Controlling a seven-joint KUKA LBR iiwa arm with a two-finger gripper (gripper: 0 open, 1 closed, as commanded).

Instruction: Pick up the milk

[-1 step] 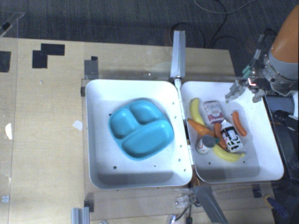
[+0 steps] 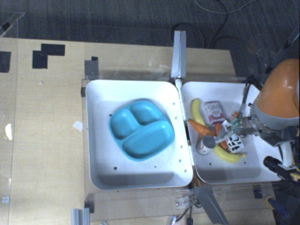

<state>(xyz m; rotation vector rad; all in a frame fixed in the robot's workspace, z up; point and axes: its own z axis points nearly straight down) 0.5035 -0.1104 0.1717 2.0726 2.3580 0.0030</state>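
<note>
The milk (image 2: 236, 143) is a small white carton with black markings. It lies in the right bin (image 2: 248, 172), resting against a yellow banana (image 2: 229, 156). My gripper (image 2: 230, 131) hangs low over the middle of that bin, its tip just above and to the left of the carton, close to it or touching it. The arm's orange band and grey wrist (image 2: 279, 97) cover the bin's right side. The arm hides the carton's upper right edge.
Also in the right bin are a second banana (image 2: 197, 111), a pink and white packet (image 2: 213, 110), an orange carrot (image 2: 200, 128) and a small grey round can (image 2: 205, 144), all crowded left of the gripper. The left bin (image 2: 101, 168) holds a blue divided plate (image 2: 140, 129).
</note>
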